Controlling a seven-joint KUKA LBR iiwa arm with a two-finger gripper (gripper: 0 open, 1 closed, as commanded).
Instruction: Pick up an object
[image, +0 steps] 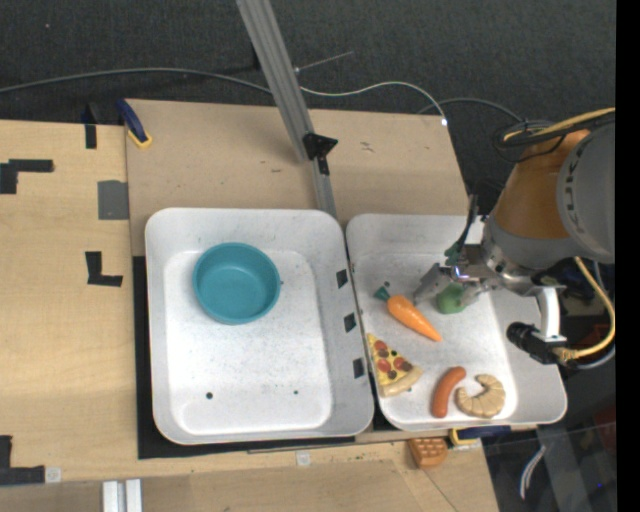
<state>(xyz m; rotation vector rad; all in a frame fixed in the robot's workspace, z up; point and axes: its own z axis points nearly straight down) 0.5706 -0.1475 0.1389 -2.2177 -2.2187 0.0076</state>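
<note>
1. The grey arm, with its orange band above the wrist, reaches in from the right and bends down over the right bin.
2. The gripper sits low in that bin, its metal fingers pointing left and down.
3. A small green object lies right at the fingertips, touching or just under them; whether the fingers are spread or pinching it cannot be told.
4. Just left and below the gripper lies a smooth orange carrot with a green top, tapering away to the lower right.
5. Further below are a flat pizza slice, a glossy reddish sausage and a curled tan croissant.
6. Well to the gripper's left, in the left bin, stands a round teal bowl.
</note>
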